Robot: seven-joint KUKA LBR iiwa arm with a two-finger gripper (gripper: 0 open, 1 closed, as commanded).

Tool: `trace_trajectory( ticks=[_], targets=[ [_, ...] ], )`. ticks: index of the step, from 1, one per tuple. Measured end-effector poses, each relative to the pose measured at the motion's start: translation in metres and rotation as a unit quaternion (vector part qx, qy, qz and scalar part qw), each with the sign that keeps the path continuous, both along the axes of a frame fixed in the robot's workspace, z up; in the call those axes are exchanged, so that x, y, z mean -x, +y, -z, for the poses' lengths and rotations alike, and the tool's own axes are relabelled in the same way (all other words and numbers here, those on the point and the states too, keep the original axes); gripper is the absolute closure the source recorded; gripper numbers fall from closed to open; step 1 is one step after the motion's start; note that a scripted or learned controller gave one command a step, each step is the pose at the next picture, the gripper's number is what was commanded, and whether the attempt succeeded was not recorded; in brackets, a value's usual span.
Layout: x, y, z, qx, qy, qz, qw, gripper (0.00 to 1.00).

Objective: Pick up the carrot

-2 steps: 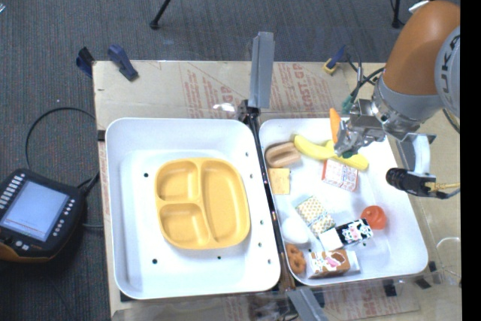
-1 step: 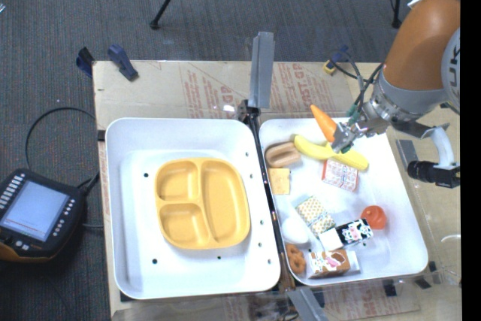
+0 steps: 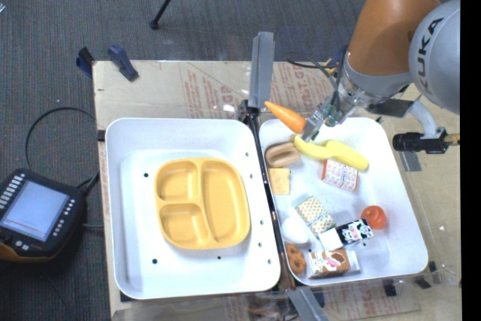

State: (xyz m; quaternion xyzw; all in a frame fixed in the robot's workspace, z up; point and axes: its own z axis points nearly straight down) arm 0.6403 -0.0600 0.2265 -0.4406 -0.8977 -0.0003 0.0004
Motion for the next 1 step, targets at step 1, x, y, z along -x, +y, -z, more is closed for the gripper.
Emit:
trace_trajectory(
  ticks=[1],
  targets=[
    [0.027,-0.0134,-0.0229,0.0003,-0.001,0.042,0.9991,1.0]
  ],
)
